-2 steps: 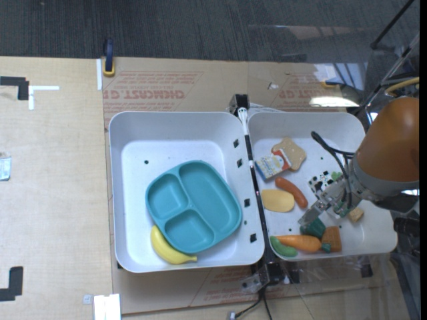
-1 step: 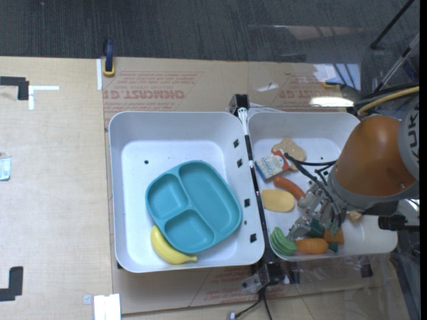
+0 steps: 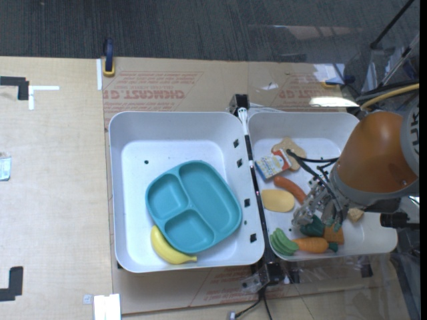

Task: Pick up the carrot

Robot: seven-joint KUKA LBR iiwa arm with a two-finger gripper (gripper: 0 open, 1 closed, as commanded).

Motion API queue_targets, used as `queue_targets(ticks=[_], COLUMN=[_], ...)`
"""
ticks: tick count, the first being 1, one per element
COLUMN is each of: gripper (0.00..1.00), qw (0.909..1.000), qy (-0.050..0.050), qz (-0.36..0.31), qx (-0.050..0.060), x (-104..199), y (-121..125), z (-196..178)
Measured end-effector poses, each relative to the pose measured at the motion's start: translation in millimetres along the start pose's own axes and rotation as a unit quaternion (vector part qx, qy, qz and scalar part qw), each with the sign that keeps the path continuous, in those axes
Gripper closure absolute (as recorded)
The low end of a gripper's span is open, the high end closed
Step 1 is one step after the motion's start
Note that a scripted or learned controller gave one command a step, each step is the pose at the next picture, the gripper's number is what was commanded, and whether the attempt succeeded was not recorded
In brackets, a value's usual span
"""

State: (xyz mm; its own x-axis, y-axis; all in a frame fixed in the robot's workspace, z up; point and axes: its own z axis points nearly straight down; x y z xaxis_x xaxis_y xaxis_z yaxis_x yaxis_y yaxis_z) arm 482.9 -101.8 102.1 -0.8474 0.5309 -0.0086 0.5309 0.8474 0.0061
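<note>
Arm, grey with orange band [image 3: 377,155]: entered from frame right, over the right bin [image 3: 313,122].
Gripper [image 3: 319,209]: lower middle of that bin; whether anything is grasped cannot be told.
Carrot [image 3: 311,245]: lying near the bin's lower edge, just below the gripper, long axis roughly left-right, green top [image 3: 283,242] leftward.

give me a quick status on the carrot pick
Gripper low in right bin, just above carrot. Carrot lies on bin floor, not gripped. Green toy touching its left end.
</note>
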Motion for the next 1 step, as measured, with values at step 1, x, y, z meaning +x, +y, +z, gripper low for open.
queue_targets(ticks=[1], gripper=[0.0], qw=[1.0], qy=[0.0], qz=[-0.001], qx=[0.0], x=[0.1], y=[0.0], z=[0.0])
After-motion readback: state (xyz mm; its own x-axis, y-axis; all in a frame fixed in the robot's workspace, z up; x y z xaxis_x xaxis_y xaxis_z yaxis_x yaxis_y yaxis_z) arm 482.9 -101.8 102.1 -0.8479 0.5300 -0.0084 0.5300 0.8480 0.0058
